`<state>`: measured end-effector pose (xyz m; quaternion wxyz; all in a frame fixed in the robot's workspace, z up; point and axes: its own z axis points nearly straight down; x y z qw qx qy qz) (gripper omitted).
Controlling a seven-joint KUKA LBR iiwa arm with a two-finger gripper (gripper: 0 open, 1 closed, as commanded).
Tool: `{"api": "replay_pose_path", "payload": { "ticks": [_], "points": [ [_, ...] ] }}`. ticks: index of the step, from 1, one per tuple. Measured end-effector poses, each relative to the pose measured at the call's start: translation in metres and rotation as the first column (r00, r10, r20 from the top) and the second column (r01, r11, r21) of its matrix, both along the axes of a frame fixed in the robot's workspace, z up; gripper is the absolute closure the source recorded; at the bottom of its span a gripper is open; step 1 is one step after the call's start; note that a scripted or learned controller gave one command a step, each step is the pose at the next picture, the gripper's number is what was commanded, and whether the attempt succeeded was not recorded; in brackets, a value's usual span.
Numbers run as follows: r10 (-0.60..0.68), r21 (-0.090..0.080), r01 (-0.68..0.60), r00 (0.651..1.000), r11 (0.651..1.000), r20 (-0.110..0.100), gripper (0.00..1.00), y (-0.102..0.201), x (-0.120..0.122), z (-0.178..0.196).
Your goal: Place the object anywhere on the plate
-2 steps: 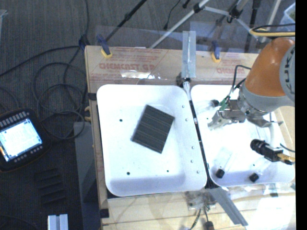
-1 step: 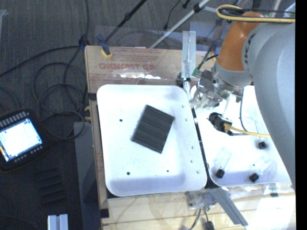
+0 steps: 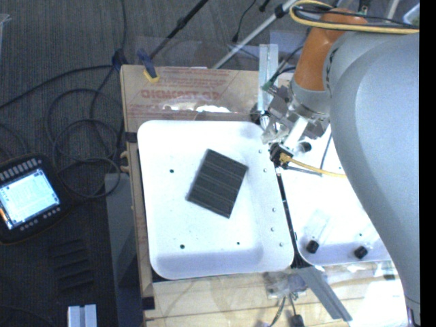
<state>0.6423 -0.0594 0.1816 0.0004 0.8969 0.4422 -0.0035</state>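
Observation:
A dark ribbed rectangular plate point(image 3: 217, 183) lies tilted in the middle of the left white bin point(image 3: 158, 237). My gripper point(image 3: 278, 144) hangs over the far end of the divide between the two bins, up and to the right of the plate and apart from it. I see nothing held at its tip. A small pale, see-through item point(image 3: 317, 221) lies in the right bin point(image 3: 337, 254), nearer the front than the gripper.
Two small black knobs point(image 3: 312, 246) point(image 3: 359, 253) sit at the right bin's front. A yellow cable point(image 3: 313, 171) trails from the wrist over that bin. The big grey arm point(image 3: 381, 114) covers the right bin's right side. A cardboard sheet point(image 3: 184, 90) lies behind the bins.

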Motion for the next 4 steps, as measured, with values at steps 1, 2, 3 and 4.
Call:
{"api": "replay_pose_path", "payload": {
  "ticks": [1,2,3,4],
  "points": [
    [0.0,-0.001,0.0,1.0,1.0,0.0,0.0,0.0,0.0,0.0],
    [-0.118,-0.001,0.118,0.993,0.993,0.002,0.0,-0.072,-0.011,0.147],
    [-0.128,-0.001,0.128,0.992,0.992,0.0,0.0,-0.013,-0.014,0.105],
    [-0.135,-0.001,0.135,0.991,0.991,0.0,0.0,0.043,-0.014,0.065]
  ]
}}
